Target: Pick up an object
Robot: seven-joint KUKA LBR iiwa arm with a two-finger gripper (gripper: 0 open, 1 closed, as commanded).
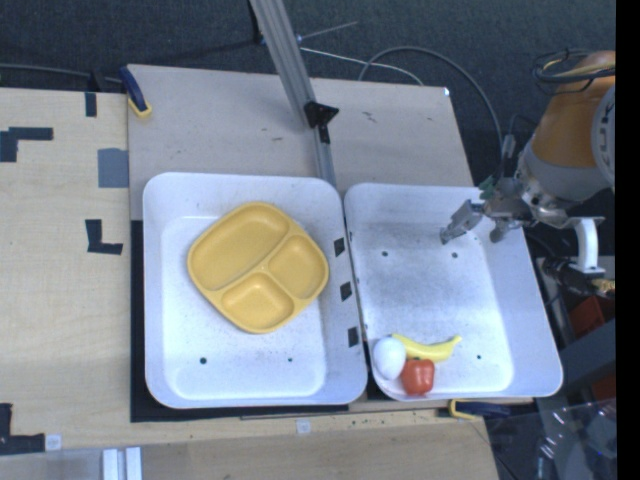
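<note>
A yellow banana (pixel 431 347), a white egg-shaped ball (pixel 388 357) and a red pepper-like piece (pixel 419 376) lie bunched at the near edge of the right bin (pixel 440 288). My gripper (pixel 477 224) hangs over the bin's far right part, well away from those objects. Its two fingers stand apart with nothing between them. A yellow three-compartment plate (pixel 258 266) rests in the left bin (pixel 170 298).
A slanted metal pole (pixel 290 58) crosses the bench behind the bins. The arm's orange band (pixel 575 133) sits at the right edge. Cables (pixel 420 63) loop on the dark floor beyond the bench.
</note>
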